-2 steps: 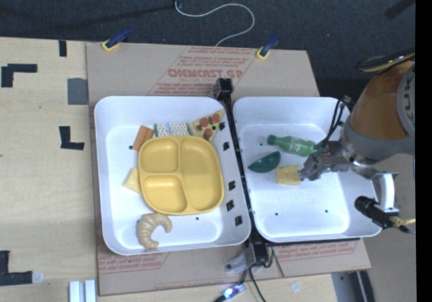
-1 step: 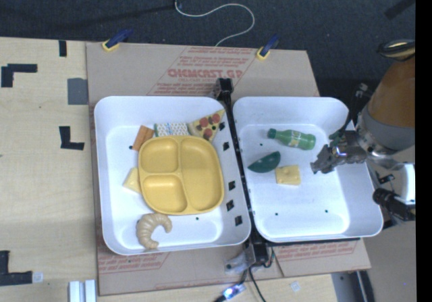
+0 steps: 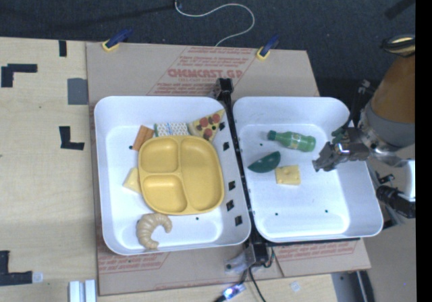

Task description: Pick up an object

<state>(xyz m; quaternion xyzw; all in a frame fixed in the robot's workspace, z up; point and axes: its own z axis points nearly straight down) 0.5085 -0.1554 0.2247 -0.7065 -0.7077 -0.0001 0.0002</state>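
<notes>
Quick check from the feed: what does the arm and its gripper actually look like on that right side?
The arm is a rounded grey body with a broad orange band above the wrist. Its gripper is a small, dark, blocky metal assembly with light flecks. A black cable or fitting trails beside the right bin.

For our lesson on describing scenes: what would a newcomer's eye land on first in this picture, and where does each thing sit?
The big yellow divided plate in the left bin draws the eye first, with a croissant just below it. In the right bin lie a green bottle, a dark green piece and a yellow cheese wedge. The gripper hangs at that bin's right side.
</notes>
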